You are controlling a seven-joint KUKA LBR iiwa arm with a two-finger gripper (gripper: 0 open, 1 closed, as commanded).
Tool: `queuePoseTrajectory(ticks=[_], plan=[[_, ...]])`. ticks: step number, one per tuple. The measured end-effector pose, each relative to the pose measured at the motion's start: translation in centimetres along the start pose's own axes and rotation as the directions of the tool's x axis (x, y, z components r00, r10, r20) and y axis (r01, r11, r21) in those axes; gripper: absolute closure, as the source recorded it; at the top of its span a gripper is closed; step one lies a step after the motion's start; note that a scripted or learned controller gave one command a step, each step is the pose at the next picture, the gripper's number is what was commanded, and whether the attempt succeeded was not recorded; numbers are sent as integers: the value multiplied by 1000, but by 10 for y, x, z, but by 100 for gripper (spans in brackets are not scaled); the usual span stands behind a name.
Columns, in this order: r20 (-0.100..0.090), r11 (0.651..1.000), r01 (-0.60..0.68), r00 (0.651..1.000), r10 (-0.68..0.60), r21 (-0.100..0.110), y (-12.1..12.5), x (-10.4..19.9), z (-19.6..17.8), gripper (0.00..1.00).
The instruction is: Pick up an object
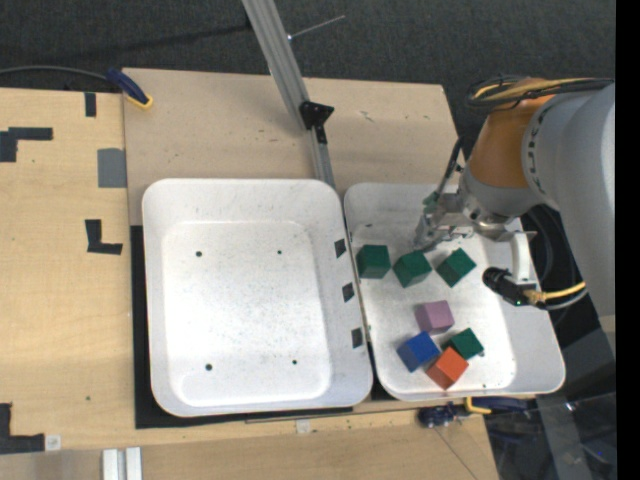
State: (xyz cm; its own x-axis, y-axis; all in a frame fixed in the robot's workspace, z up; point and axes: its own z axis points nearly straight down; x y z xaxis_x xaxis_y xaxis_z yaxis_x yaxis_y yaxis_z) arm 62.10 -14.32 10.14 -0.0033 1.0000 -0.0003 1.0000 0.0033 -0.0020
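Orange block [449,368] nearest in right bin [535,373], touching blue block [418,351]; purple block [434,316] behind. Three green blocks farther back; gripper [437,232] low above middle green block [411,268], grip state impossible to tell.

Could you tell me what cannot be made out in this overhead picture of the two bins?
- The gripper, camera view: its tip is small and sits under the wrist, so its state cannot be read.
- Whether it touches the middle green cube: too small to tell.
- The right bin's far right rim: hidden behind the arm.
- The arm itself: cut off by the frame's right side.
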Motion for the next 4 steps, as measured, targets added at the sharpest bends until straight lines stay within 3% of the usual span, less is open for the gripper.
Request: queuePoseTrajectory(ticks=[3,4], plan=[[1,1000,-1,1000,1,-7,-2,-6,-158,100],[-1,1000,2,1000,-2,-2,6,39,-153,100]])
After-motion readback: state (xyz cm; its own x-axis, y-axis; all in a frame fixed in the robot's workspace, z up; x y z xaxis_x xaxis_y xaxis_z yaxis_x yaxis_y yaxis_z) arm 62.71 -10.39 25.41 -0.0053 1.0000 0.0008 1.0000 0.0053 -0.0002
